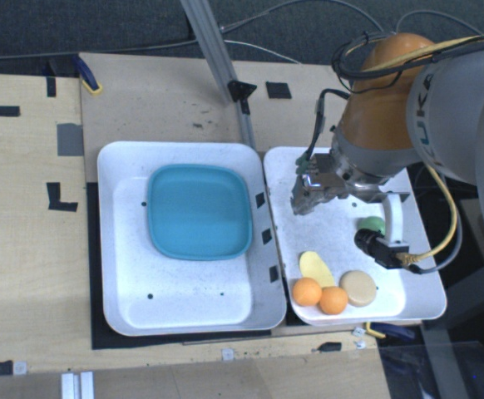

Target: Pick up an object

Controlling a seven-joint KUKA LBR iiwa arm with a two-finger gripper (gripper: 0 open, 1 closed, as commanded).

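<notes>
Nearest the camera, along the lower edge of the right bin (417, 310), a small cluster of objects lies together: two orange balls (308, 292) (333, 300) touching each other, a pale yellow piece (315, 266) just above them, and a beige round disc (358, 288) to their right. A green object (372, 224) sits partly hidden further up the bin, by the arm's white and black fittings. The left bin (117, 223) in the middle of the frame holds a blue square plate (200, 211). The grey arm (408, 98) with its orange band reaches in from the upper right, and the gripper (305, 198) hangs over the upper left part of the right bin, above bare white floor and well apart from the cluster; whether it is wide or narrow cannot be told from this angle, and nothing is seen in it. Judged from here, the main risk is a descent where it stands, which would close on nothing. If it moves to the cluster, the balls could roll away from a glancing touch, and the tight packing near the bin wall could make the tool jam against the rim or nudge neighbours aside.
</notes>
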